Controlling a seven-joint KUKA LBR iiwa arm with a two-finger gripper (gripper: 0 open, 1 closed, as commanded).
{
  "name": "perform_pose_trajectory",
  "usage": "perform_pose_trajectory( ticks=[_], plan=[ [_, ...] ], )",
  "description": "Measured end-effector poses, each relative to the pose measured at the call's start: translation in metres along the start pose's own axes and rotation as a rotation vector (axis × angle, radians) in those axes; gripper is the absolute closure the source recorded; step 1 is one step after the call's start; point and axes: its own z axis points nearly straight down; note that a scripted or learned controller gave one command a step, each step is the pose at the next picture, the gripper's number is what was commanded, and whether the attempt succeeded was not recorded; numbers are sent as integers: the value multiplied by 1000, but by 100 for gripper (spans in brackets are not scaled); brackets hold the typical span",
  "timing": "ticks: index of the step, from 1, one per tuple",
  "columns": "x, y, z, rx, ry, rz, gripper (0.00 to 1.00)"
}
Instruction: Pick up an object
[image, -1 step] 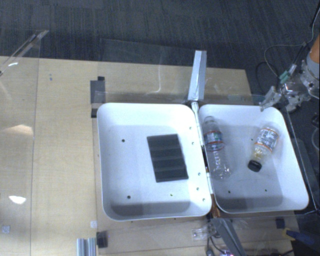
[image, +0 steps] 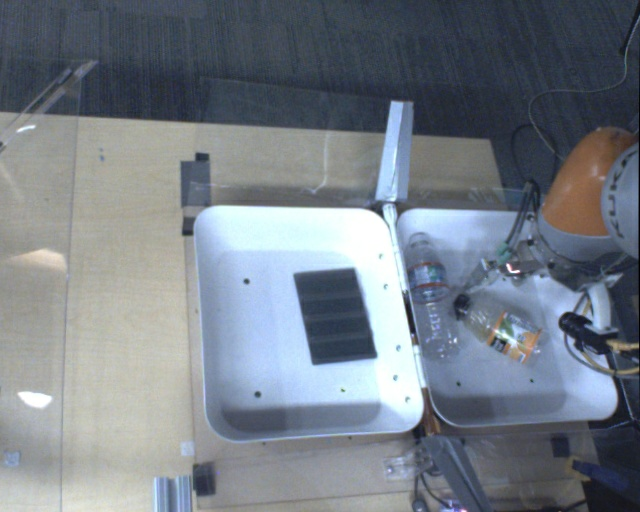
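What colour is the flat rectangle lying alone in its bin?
Black. The camera view shows the flat rectangle clearly, ridged, in its white bin.

Your grey arm with the orange band (image: 588, 192) enters at three o'clock; its metal two-finger gripper (image: 504, 266) sits at the arm's eight o'clock.

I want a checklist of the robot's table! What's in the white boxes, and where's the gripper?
Surface: wooden bench bearing a left bin and a right bin, side by side.
Job's things: black ribbed pad flat in the left bin; clear water bottle lying along the right bin's left wall; small bottle with a black cap lying beside it.
Clutter: nothing seen.
Grippers: gripper hangs over the right bin, near the small bottle.
Cables: thin cable looping on the floor behind the arm.
Surroundings: dark carpet; clear sheet at the left; metal post behind the bins.
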Motion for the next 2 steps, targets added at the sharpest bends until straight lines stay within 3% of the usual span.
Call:
perform_pose_trajectory(
  ticks=[1, 2],
  plan=[
    [37, -76, -2, -2, 0, -40, 0],
    [21, -93, -2, -4, 2, 162, 0]
  ],
)
